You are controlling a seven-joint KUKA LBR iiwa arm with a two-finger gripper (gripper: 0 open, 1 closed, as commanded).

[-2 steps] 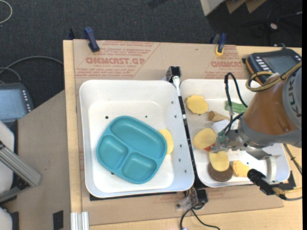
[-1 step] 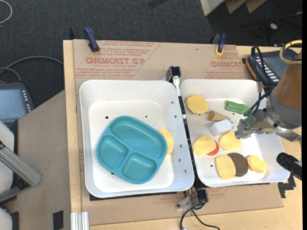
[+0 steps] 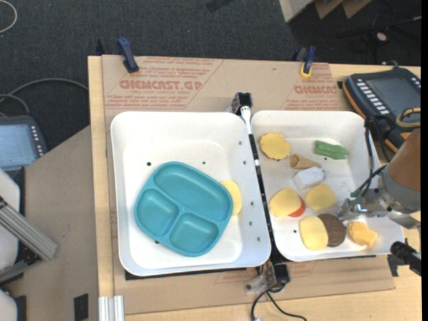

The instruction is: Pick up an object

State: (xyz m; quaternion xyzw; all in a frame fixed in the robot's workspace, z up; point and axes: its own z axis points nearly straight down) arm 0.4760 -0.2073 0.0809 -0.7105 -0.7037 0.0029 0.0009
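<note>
The right bin (image 3: 304, 120) holds several toy foods: a yellow round piece (image 3: 274, 146), a green piece (image 3: 330, 150), a tan cone (image 3: 304, 161), a white block (image 3: 309, 176), yellow pieces (image 3: 321, 196) (image 3: 312, 233), a yellow and red piece (image 3: 286, 203), a brown piece (image 3: 332, 229) and an orange-yellow chunk (image 3: 363, 234). My gripper (image 3: 350, 208) hangs low over the bin's right side. It sits just above the brown piece and the orange-yellow chunk, right of the yellow piece. Nothing is visibly held.
The left bin (image 3: 127, 139) holds a teal divided plate (image 3: 184, 208) with a yellow piece (image 3: 233, 196) peeking out at its right edge. A black pendant (image 3: 384, 92) lies at the bench's back right. Clamps (image 3: 127, 54) (image 3: 307, 60) grip the far edge.
</note>
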